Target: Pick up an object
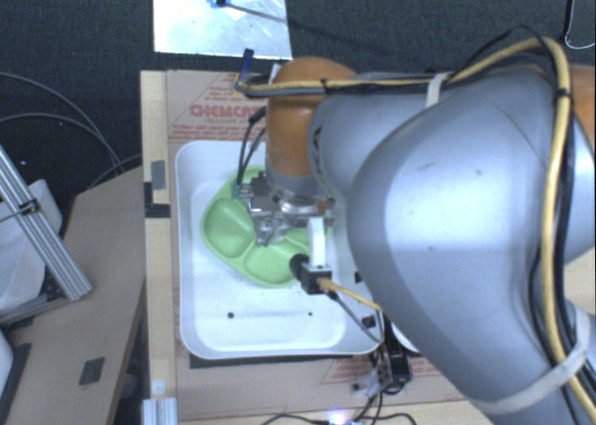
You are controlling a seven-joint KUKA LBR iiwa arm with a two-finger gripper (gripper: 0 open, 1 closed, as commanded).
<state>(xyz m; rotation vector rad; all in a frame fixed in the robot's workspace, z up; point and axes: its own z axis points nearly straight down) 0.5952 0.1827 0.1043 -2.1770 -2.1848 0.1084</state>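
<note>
green tray (pixel 226 227) under claw (pixel 270 227), claw state unclear, bare white bin (pixel 270 335) floor toward near rim

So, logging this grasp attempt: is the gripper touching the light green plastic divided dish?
Cannot tell. In the camera view the gripper overlaps the light green plastic divided dish, hiding any contact or gap.

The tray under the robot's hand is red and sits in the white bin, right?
Not quite. The camera view shows that the tray is light green, not red. It does sit in the white bin, below the gripper.
</note>
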